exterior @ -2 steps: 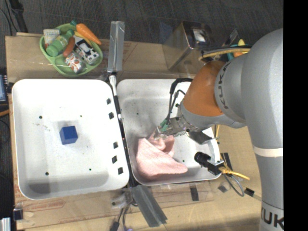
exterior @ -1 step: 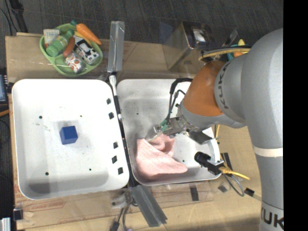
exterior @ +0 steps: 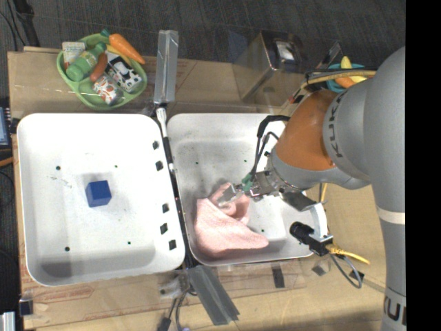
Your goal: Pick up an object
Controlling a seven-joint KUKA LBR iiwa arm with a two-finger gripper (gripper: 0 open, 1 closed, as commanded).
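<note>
Green bowl (exterior: 101, 96) w/ toy food sits on surface behind left bin (exterior: 41, 185); blue cube (exterior: 98, 192) lies in that bin. Right bin (exterior: 207, 133) holds pink cloth (exterior: 224, 229); hand (exterior: 242, 187) at cloth's upper edge, pinching a raised fold.

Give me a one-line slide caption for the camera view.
Gripper down at the pink cloth in the right bin; blue cube sits in the left bin.
</note>
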